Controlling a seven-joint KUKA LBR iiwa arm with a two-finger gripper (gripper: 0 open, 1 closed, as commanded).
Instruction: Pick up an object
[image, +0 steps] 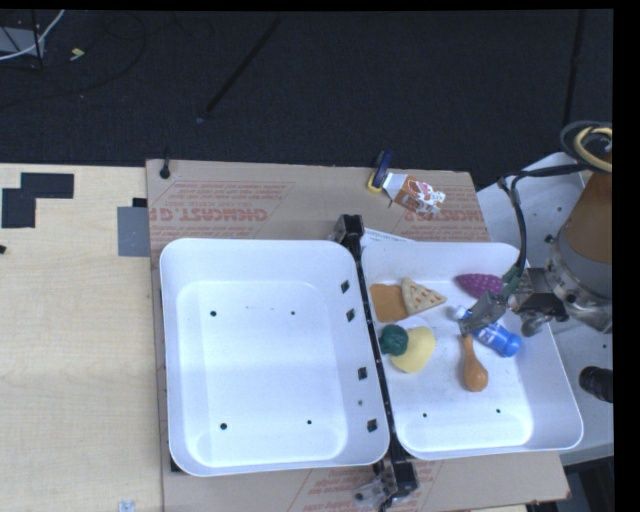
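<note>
Gripper (478, 318): low in right bin (545, 420), over blue object (498, 340); finger state we cannot tell. Risk, we judge: crowding orange piece (472, 368) deflects the grasp, blue object rolls free.

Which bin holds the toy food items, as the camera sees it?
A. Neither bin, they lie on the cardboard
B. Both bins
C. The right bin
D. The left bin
C: the cracker-like triangle, the yellow piece and the purple piece all lie inside the right bin, next to where the pincer reaches in.
</note>
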